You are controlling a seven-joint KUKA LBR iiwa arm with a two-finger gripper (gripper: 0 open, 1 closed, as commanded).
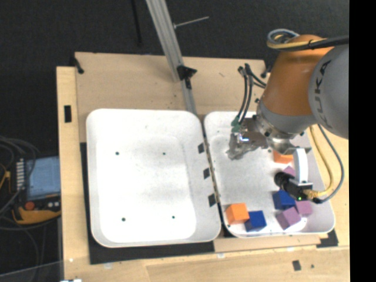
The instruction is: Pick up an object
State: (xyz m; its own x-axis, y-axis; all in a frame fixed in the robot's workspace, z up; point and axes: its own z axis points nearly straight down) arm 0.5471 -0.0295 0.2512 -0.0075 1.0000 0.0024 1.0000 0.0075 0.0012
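My gripper (pixel 238 148) hangs over the upper left part of the right bin (pixel 247 175), below the orange band of the arm. Nothing shows between its fingertips. Toward the bin's front lie an orange block (pixel 237 212) and a blue block (pixel 256 220) side by side. Further right sit another blue block (pixel 283 200), a purple block (pixel 288 217) and a smaller purple piece (pixel 305 208). An orange piece (pixel 282 156) and a magenta piece (pixel 288 172) lie partly hidden under the arm. All these objects are well clear of the gripper.
The left bin (pixel 144 175) lies beside the right one, with small clips along the shared edge. A slanted metal pole (pixel 167 40) rises behind the bins. A white part and yellow cable (pixel 320 184) hang from the arm at the right. A handheld device (pixel 38 184) lies at far left.
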